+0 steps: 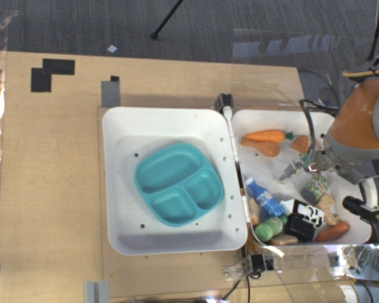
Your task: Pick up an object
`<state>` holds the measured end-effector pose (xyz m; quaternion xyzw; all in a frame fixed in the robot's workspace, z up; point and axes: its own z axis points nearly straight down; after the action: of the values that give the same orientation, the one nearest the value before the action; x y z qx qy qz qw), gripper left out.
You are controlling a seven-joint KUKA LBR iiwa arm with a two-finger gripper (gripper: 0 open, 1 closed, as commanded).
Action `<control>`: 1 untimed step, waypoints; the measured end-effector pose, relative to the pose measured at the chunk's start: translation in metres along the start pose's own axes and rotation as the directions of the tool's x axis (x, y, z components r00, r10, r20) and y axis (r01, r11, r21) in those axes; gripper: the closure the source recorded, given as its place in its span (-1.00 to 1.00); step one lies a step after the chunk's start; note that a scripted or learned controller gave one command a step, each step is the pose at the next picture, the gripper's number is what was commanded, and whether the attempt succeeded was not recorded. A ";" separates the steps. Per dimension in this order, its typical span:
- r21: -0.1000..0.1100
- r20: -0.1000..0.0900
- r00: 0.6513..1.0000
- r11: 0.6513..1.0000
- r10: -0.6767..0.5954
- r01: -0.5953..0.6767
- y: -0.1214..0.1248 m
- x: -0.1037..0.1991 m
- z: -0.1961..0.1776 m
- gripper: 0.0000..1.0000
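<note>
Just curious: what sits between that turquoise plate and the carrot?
In the camera view, between the turquoise plate and the carrot: bare white bin floor and the two bins' touching rims.

teal tray (177, 185) | white bins (114, 169) | orange carrot (264, 136) | blue bottle (264, 197)

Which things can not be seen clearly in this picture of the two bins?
- Gripper: in the camera view it is small and blurred, and the wrist above covers part of it, so its state is unclear.
- Pile in the right bin: objects overlap; those underneath are partly hidden.
- Arm: cut off by the right edge.
- Black box: its label is too small to read.
</note>
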<state>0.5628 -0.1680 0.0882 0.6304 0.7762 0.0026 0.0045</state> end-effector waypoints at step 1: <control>-0.001 0.003 1.000 1.000 -0.028 0.028 -0.056 -0.013 -0.001 -1.00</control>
<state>0.5102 -0.1921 0.0890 0.6195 0.7850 0.0020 0.0060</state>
